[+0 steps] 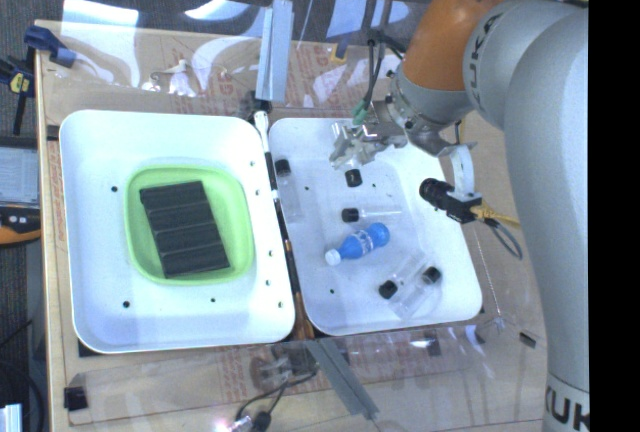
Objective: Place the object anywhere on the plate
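Dark ridged object [183,228] is already lying on the green plate [236,216] in the left bin [85,305]: task looking done. End effector [350,142] is hovering over the right bin [455,305]; finger state impossible to tell.

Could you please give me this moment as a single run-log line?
gripper: over right bin, far end | dark ridged block: on green plate, left bin | blue bottle: lying in right bin

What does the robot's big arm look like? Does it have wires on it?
The thick, rounded grey metal arm has an orange band above its wrist. Thin dark cables run along the wrist to a small silvery metal pincer. White letters mark the arm's base at the lower right.
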